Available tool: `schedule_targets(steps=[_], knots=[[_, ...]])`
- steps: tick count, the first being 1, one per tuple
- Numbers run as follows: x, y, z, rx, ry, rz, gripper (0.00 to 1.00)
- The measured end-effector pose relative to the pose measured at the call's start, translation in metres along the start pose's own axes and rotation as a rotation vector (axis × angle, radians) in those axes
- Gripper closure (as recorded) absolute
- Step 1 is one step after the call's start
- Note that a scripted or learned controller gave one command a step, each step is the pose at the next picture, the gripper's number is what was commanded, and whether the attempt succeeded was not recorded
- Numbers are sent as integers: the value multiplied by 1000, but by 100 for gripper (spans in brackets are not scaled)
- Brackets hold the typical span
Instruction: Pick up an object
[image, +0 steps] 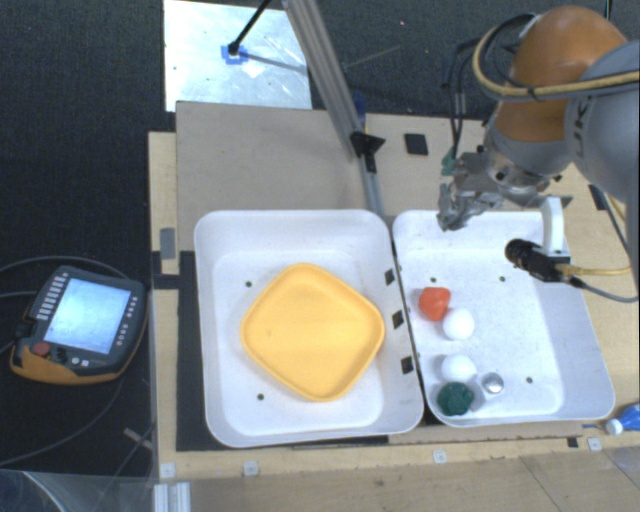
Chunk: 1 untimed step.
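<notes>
Two white bins side by side; left bin (225, 400) has a yellow plate (312, 330); right bin (570, 360) has an orange ball (434, 302), two white balls (458, 324) (458, 366), a green lump (456, 398) and a small silver thing (491, 382); gripper (453, 218) hangs over that bin's far left corner holding nothing, can't tell how wide.

Plate (313, 330) in left bin (215, 300); balls (458, 324) in right bin (570, 350), near divider.
</notes>
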<state>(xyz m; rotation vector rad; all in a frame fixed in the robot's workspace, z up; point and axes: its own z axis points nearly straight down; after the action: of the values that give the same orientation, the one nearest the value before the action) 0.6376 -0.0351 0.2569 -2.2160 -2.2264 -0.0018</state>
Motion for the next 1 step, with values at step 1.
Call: schedule_targets(steps=[1], knots=[[49,8,0,-1,0,1,100]])
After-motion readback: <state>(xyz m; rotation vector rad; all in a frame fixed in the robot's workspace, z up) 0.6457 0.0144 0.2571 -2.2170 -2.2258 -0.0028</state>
